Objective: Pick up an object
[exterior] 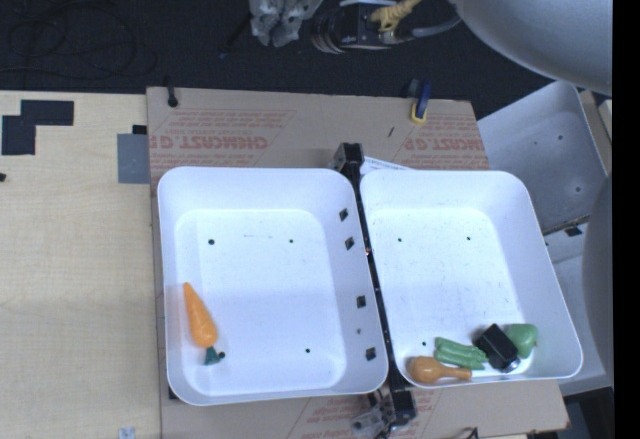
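Your pincer (288, 12) hung high at the far side of the bench, beyond both bins, with nothing between its fingers; whether they stood wide or narrow you could not tell from this slant. Nearest below it lay the left bin (250, 189), and at that bin's near left corner, well apart from the pincer, a toy carrot (199, 316) lay flat. Farther off, in the near right corner of the right bin (450, 189), sat a cluster: a green pod (459, 353), a black block (497, 346), a green piece (522, 335) and an orange-brown gourd (435, 370), touching or nearly so. By my reading you had nothing picked yet; choice, descent, grasp and lift all remained.
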### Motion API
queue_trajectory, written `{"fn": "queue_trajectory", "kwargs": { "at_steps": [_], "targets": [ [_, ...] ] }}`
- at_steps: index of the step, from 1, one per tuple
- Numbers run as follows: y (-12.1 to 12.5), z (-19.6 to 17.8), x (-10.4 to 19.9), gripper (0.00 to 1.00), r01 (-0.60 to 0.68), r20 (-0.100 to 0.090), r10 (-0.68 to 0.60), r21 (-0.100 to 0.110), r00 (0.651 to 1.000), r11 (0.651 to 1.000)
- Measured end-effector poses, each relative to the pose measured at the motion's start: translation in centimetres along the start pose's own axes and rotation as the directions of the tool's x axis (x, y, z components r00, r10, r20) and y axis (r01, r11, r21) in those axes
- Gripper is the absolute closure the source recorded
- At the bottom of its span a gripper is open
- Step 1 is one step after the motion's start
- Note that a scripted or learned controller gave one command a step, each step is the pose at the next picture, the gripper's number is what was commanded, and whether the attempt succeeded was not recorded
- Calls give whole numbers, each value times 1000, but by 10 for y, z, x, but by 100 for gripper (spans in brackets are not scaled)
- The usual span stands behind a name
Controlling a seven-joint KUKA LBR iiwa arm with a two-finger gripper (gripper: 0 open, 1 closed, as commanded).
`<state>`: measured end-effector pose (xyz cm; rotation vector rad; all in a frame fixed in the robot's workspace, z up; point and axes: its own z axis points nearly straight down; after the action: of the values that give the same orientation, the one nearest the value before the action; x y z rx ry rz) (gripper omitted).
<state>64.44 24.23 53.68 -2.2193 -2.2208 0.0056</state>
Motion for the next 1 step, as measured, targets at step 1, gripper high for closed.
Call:
{"fn": "queue_trajectory", "kwargs": {
  "at_steps": [1],
  "targets": [
    [-1,0,2,100,6,1,-6,1,1000,1000]
  ]
}}
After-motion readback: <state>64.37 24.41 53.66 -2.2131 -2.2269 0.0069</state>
